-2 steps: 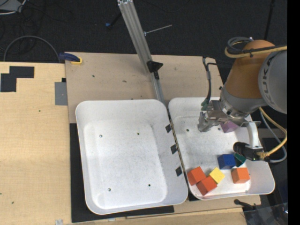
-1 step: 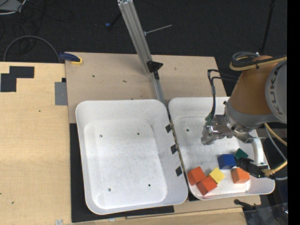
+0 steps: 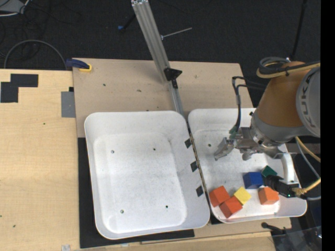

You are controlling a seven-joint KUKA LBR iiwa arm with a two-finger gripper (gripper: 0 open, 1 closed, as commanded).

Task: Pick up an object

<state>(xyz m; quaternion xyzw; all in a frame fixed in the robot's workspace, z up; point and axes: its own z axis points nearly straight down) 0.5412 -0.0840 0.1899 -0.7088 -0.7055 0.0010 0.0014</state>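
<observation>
Your blocks — two orange cubes [image 3: 225,201], a yellow one [image 3: 242,195], a blue one [image 3: 253,179] and another orange [image 3: 268,195] — crowd the right bin's [image 3: 209,122] near edge. The metal hand [image 3: 224,149] hangs mid-bin, pinching nothing; whether it's spread, you cannot tell. The left bin [image 3: 104,124] is smooth white plastic on the wooden counter [image 3: 120,82].

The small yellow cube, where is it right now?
The small yellow cube lies in the right white bin, near its front edge, between two orange blocks and below a blue cube.

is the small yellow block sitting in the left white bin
No, the small yellow block lies in the right white bin, among the orange blocks near its front edge.
</observation>
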